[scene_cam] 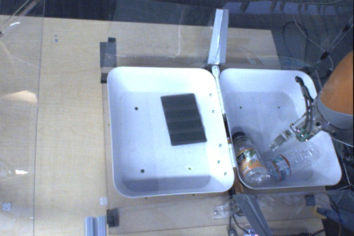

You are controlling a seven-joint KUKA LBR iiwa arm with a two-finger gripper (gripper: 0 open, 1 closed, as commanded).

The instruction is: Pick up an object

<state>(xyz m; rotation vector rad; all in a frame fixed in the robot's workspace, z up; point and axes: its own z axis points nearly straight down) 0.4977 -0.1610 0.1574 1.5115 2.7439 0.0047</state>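
Bottles lie in the right bin (260, 81), down at its near edge: one with an orange label (247, 160) sits against the left wall, cap end pointing up the bin, and a clear one with an orange-and-blue band (287, 162) lies just beside it, stretching toward the right wall. The two appear to touch or overlap at the near corner; exactly where one ends is hard to tell through the clear plastic. Gripper (282, 140) hangs low over the right bin, just above the clear bottle, its pale fingers slanting down and to the left from the wrist. Whether it is open or closed cannot be told at this size, and no object is seen held in it. Arm (338, 94) enters from the right, orange band over the bin's right rim, with a dark cable looping above the wrist. Left bin (127, 119) holds a flat dark ribbed slab (183, 119), lying slightly turned near the middle. Both bins rest side by side on a pale wooden bench (61, 119), a clear upright panel standing between them at the far side.
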